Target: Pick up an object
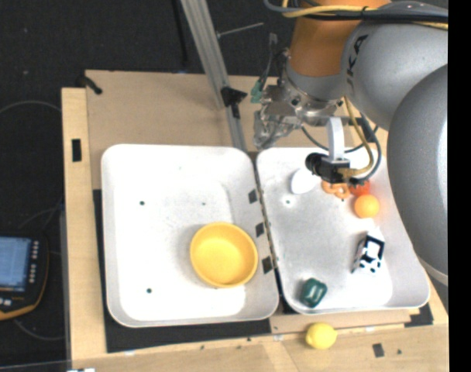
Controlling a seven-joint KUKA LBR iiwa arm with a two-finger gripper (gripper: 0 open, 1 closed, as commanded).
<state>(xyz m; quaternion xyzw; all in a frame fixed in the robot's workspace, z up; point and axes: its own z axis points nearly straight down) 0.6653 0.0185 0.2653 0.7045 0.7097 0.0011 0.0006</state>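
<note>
My gripper (pixel 266 136) hangs over the back edge of the right bin (pixel 406 285), near the divide between the two bins, with nothing seen in it. In the right bin lie a small white object (pixel 302 182), an orange ball (pixel 365 206), a small orange piece (pixel 338 190), a black-and-white object (pixel 369 255) and a dark green object (pixel 313 291). The white object is the closest, a little to the front right of the gripper. A yellow bowl (pixel 224 254) sits upright in the front right part of the left bin (pixel 142 177).
A yellow lemon-like object (pixel 321 335) lies on the bench outside the bins, in front of the right bin. A slanted metal post (pixel 208 53) rises behind the bins. A handheld screen (pixel 11 273) lies off the bench at the left.
</note>
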